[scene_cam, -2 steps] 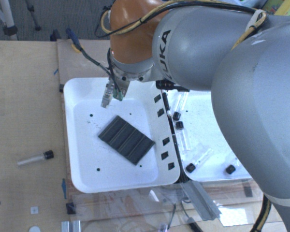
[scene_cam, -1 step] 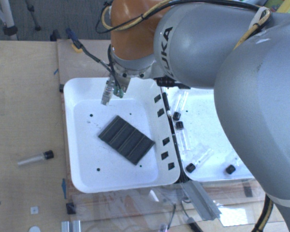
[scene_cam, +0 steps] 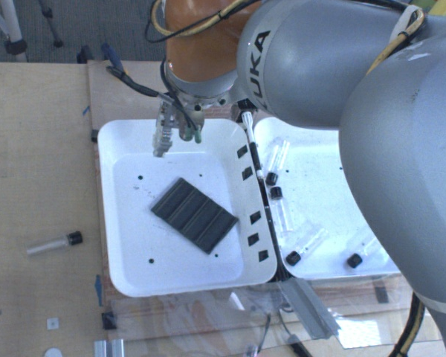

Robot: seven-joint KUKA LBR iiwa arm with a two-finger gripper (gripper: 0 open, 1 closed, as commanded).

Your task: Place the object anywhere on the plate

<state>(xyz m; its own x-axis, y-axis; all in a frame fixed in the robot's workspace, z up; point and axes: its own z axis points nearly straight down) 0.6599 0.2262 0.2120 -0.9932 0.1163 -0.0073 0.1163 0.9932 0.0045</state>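
A pale tan wooden bench top [scene_cam: 37,162] fills the left side, with a raised brown board [scene_cam: 126,95] under the bins. Beyond the bench's far edge lies dark grey carpeted floor [scene_cam: 74,13], where white tripod legs [scene_cam: 7,13] stand at the far left corner. Light is even and soft.

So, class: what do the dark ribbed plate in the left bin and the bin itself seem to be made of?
The dark ribbed plate looks like matte black plastic or rubber: it has parallel grooves and no shine. The left bin looks like glossy white moulded plastic, with rounded edges and soft highlights. Neither material is certain from this view.
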